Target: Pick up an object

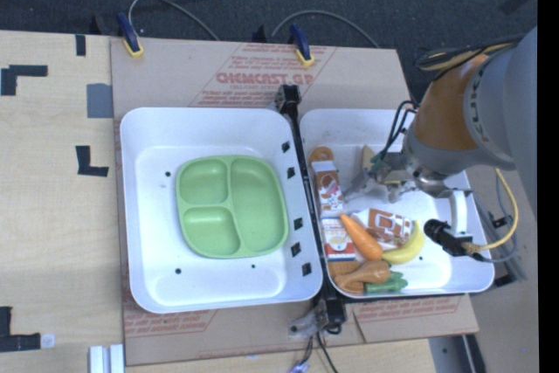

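Near edge, right bin [476, 279]: a green pepper [389, 282] and a brown, bread-like piece [356, 274] are seen against the near wall, with one banana [407, 249] just beyond them.
Middle of right bin: one carrot [360, 236] is laid across two printed packets [336, 238], a third packet [389, 225] beside it; a long orange pack [327, 182] is set along the left wall.
Left bin [144, 214]: a single green divided plate [232, 205] is held, three compartments counted, well apart from the arm.
End effector [374, 175]: it is lowered into the far half of the right bin, above the clutter; nothing is seen between the fingers, and whether they are parted or closed cannot be told.
Arm [463, 122]: one grey arm with its orange band is reached in from the right.
Step in hand: the approach to a pick is judged to be under way, no object yet lifted.
Next move: a descent onto one item is called for, the carrot or a packet being nearest, then a closing and a lift.
Far side: cardboard [262, 70] is clamped to the bench [52, 100] by two clips [131, 39].
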Tool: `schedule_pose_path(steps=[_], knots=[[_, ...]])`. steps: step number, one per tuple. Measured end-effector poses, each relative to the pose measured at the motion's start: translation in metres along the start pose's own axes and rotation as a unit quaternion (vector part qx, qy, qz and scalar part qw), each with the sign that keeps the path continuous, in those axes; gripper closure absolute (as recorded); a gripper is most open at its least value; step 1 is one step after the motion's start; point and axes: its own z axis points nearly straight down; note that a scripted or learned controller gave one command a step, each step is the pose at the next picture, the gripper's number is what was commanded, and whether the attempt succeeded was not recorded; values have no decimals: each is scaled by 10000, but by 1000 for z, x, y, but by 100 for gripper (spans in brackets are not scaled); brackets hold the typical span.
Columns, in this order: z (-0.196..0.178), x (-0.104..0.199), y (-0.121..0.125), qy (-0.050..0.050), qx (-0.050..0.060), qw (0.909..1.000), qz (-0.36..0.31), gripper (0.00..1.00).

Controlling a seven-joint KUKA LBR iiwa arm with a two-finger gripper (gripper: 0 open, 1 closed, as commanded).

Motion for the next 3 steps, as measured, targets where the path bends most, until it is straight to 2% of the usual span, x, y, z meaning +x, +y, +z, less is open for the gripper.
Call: schedule_pose_path(steps=[1,2,3], knots=[[18,5,63,-16,-43,10000,0,0],[8,5,62,-21,-42,10000,-4,100],[-81,83,38,-2,-26,10000,-5,100]])
